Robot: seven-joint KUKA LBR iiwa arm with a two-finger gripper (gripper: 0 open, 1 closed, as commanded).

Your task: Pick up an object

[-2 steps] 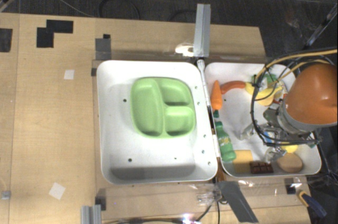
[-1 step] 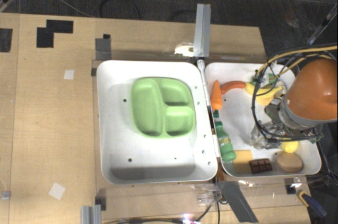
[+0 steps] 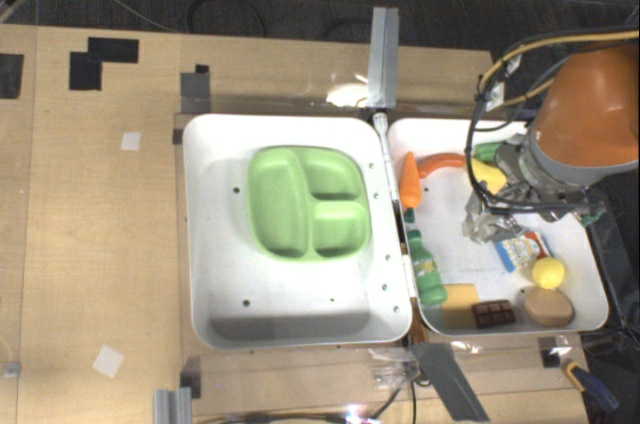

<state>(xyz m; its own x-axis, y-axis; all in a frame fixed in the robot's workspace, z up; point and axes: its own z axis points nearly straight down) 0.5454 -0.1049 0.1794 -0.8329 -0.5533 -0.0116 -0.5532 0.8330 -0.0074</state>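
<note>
Half-hidden yellow item point(image 3: 487, 174) behind pincer point(image 3: 487, 224)

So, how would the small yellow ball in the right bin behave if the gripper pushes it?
The yellow ball looks round and smooth, so it would probably roll away. The tan disc beside it may stop it. It seems small, likely light.
</note>
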